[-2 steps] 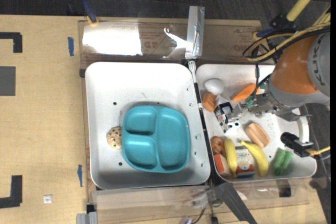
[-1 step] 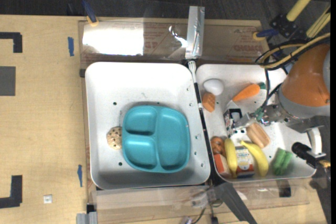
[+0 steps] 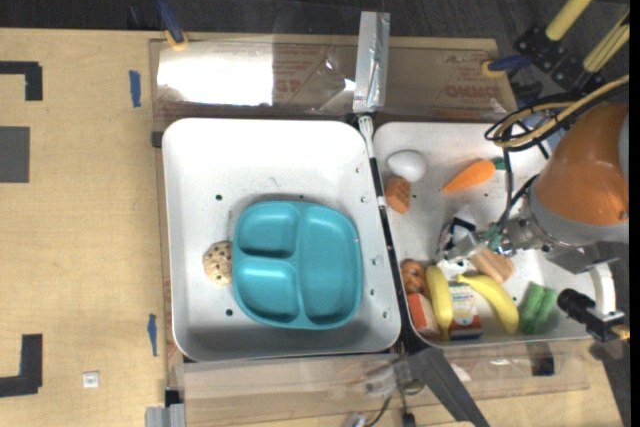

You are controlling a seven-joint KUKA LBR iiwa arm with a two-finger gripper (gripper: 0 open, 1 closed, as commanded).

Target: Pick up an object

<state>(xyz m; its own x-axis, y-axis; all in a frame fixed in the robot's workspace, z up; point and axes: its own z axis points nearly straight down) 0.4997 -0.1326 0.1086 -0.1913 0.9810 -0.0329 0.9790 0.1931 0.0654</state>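
Note:
My gripper point(image 3: 462, 241) is low over the middle of the right bin point(image 3: 440, 147), reaching in from the right under the arm's orange band. Just below it lie a yellow banana point(image 3: 497, 300), a second banana piece point(image 3: 438, 293), a small carton point(image 3: 462, 305) and a tan cylinder point(image 3: 491, 265). A green item point(image 3: 536, 307) rests at the bin's front right. Farther back lie an orange carrot point(image 3: 470, 176), a white egg-shaped object point(image 3: 406, 163) and a brown piece point(image 3: 398, 195). Whether anything is held is not visible.
The left bin point(image 3: 200, 155) holds a teal divided plate point(image 3: 298, 261) with a speckled cookie point(image 3: 217, 261) beside its left edge. A red-orange item point(image 3: 412, 277) sits by the divider between the bins. Cables hang near the arm on the right.

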